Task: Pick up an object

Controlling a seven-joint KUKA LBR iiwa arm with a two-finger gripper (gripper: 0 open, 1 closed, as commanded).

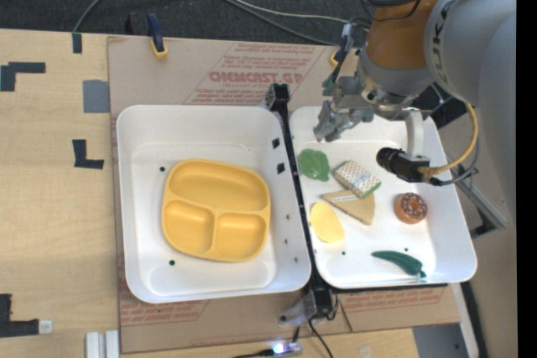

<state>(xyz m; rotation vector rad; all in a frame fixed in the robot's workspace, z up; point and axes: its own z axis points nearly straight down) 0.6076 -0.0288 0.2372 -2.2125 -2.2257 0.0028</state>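
The right bin [453,260] holds several toy foods: a green leaf [315,164], a patterned wrapped block [356,177], a tan wedge [352,206], a yellow oval [326,223], a brown doughnut [411,207] and a dark green pepper [400,262]. My gripper [329,128] hangs over the bin's far left part, just above the green leaf, with nothing visible between its fingers. From this angle the finger gap is not clear.
The left bin [134,138] carries a yellow divided tray [216,209]. A black clip [278,95] sits on the rim between the bins. Cables run across the dark floor behind the bench, and a black cylinder [401,163] juts from the arm over the right bin.
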